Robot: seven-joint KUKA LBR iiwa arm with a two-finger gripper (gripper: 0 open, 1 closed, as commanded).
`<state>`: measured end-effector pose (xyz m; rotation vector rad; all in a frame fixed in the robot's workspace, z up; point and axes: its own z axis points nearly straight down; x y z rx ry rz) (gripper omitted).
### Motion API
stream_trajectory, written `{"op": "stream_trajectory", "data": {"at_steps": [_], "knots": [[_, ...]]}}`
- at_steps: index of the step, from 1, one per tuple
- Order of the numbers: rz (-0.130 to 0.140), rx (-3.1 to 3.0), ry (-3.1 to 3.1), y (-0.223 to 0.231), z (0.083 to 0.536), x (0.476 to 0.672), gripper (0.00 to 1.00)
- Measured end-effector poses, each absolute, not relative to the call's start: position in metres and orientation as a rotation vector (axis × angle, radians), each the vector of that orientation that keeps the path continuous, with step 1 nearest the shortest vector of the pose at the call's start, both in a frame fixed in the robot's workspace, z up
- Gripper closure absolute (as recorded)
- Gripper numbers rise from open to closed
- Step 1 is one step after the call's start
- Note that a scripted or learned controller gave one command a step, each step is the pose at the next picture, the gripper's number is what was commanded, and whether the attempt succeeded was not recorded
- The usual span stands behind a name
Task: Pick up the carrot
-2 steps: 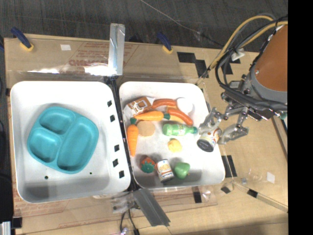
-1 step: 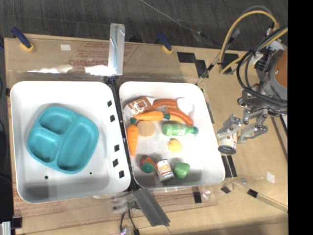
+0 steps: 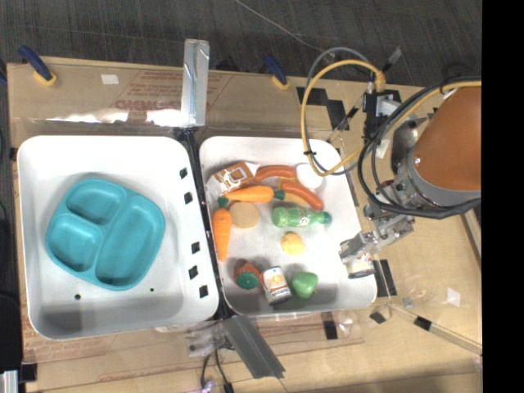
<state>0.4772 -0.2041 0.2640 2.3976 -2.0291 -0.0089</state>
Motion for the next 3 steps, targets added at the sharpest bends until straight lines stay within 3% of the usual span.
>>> {"op": "stream_trajectory", "data": {"at_steps": [2, 3], "knots": [[0.002, 2.608, -1.755, -0.194, 0.321, 0.478, 1.00], [-0.001, 2.826, -1.379, -0.199, 0.294, 0.502, 1.00]]}}
